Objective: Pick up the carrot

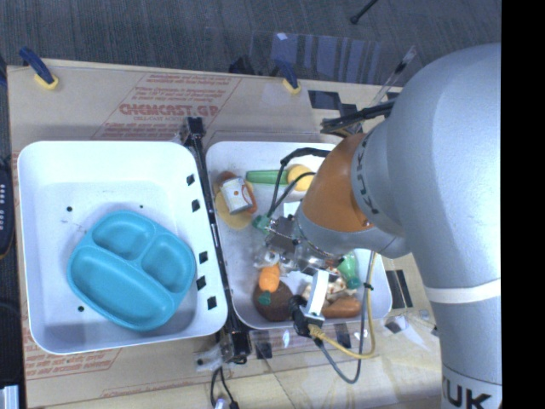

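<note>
looks light, stiff, a bit slick: carrot [269,277] in right bin [223,254], grab across mid-body; fingers [294,273] state unclear.

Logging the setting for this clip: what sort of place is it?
Probably a robotics lab bench: two white bins on clamped cardboard, toy food like the carrot, a blue divided plate, and loose cables.

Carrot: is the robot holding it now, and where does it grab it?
Cannot be told. The gripper hangs right beside the carrot in the right bin, but its hold is hidden.
</note>
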You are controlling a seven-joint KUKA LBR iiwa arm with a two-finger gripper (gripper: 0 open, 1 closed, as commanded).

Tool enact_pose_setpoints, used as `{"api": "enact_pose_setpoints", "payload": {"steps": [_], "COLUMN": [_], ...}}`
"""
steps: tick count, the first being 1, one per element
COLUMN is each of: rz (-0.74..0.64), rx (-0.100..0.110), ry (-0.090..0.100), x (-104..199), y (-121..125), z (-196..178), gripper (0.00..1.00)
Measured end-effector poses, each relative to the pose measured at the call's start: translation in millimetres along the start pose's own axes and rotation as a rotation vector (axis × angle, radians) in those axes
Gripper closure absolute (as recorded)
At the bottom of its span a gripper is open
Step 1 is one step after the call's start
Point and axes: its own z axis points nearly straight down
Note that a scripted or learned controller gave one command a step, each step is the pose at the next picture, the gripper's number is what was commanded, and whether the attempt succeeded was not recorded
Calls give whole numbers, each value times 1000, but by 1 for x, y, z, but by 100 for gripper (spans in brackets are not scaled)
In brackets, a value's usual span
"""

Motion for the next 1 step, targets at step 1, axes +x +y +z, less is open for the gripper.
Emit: {"api": "enact_pose_setpoints", "payload": {"steps": [1], "rz": [-20], "rx": [-16], "ry": [2], "x": [-12], "y": [-2], "z": [-37], "gripper": [100]}}
